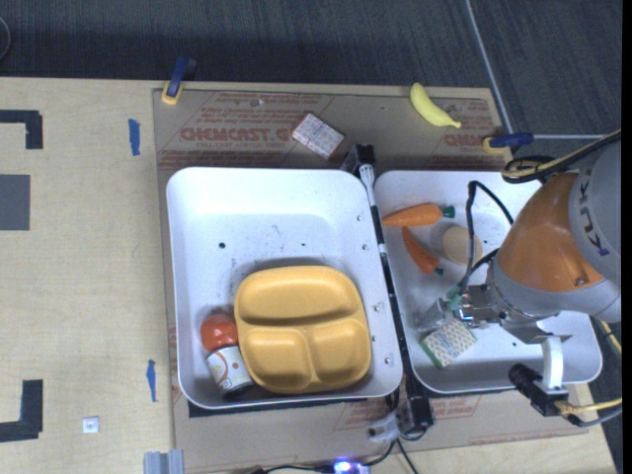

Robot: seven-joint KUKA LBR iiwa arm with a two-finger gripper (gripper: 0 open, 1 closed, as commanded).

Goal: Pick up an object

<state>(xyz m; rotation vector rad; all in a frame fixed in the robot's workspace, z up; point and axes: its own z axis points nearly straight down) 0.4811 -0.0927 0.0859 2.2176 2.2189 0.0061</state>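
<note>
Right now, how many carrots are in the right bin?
2. One carrot lies near the back of the right bin; a smaller carrot lies just in front of it, angled toward the arm. The arm covers part of that bin, so more may be hidden.

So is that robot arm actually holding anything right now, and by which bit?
It cannot be told. The gripper hangs low in the right bin, just above a small checkered packet, with the arm hiding any hold.
</note>
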